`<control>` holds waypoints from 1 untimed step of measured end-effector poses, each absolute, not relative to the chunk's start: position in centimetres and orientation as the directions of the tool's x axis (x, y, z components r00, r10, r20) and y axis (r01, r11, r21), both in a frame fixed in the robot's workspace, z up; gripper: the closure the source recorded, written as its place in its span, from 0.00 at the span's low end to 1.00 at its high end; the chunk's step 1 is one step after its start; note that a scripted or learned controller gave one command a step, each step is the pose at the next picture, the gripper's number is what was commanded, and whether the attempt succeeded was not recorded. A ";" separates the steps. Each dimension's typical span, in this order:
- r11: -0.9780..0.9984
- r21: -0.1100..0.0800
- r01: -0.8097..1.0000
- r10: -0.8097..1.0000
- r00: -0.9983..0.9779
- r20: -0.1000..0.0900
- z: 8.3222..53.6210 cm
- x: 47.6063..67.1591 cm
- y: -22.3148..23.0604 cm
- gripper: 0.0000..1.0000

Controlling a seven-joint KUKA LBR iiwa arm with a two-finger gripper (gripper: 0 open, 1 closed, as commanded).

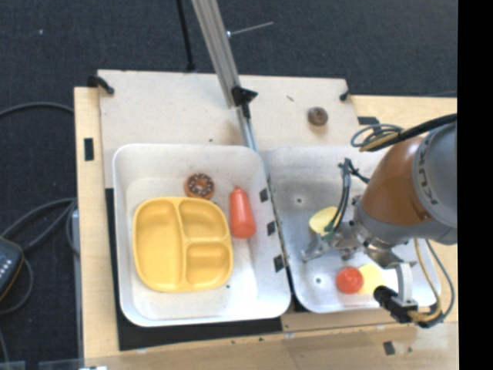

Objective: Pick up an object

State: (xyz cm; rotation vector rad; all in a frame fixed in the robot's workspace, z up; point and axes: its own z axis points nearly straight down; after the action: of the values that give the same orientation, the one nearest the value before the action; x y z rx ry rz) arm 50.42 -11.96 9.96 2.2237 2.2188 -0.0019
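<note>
Red rounded object (350, 280) lies beside a yellow one (369, 274).

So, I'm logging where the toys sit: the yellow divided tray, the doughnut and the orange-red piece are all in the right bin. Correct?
Not quite. The camera view shows the yellow divided tray, the doughnut and the orange-red piece all in the left bin, not the right one.

The grey arm (437, 177) wears an orange band (393, 183), with black and yellow cables (374, 136) looped alongside.

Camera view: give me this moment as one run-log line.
arm over right bin | red object loose there | yellow tray, donut in left bin
</note>
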 end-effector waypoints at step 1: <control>-0.002 0.002 1.000 1.000 0.002 0.000 10.1 50.6 -11.8 0.00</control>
State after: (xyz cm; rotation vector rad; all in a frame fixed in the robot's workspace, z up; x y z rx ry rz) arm 50.59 -11.83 10.10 2.2225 2.2180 0.0026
